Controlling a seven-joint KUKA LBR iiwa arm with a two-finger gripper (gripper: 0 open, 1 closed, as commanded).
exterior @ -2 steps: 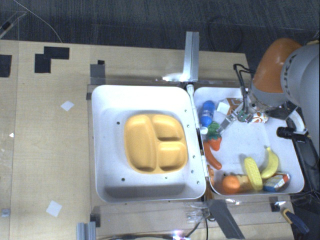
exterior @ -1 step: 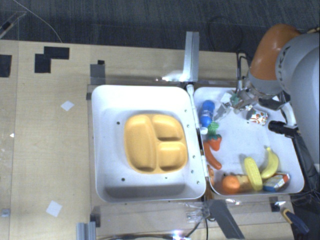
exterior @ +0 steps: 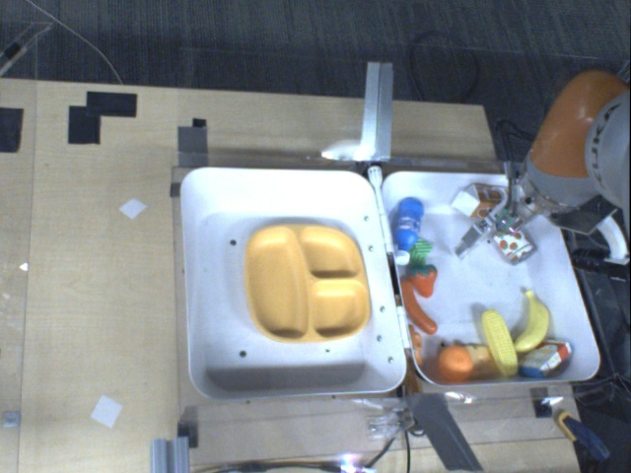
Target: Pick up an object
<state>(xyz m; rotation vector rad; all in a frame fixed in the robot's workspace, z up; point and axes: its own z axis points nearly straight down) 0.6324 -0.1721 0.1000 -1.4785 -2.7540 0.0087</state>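
Note:
My gripper [exterior: 490,230] hangs low over the back of the right bin [exterior: 582,363], at the end of the grey arm with the orange band [exterior: 582,116]. A small red and white speckled box [exterior: 515,248] lies right beside it, touching or nearly touching. Just behind it lies a white and brown packet [exterior: 474,203]. A blue bottle [exterior: 406,222] lies to its left by the bin's wall. Whether anything sits in the gripper cannot be made out.
The right bin also holds a carrot with green top [exterior: 424,279], a red chili [exterior: 420,314], an orange [exterior: 455,363], a corn cob [exterior: 498,341], a banana [exterior: 533,323] and a can [exterior: 548,360]. A yellow divided tray [exterior: 304,282] lies in the left bin [exterior: 212,264].

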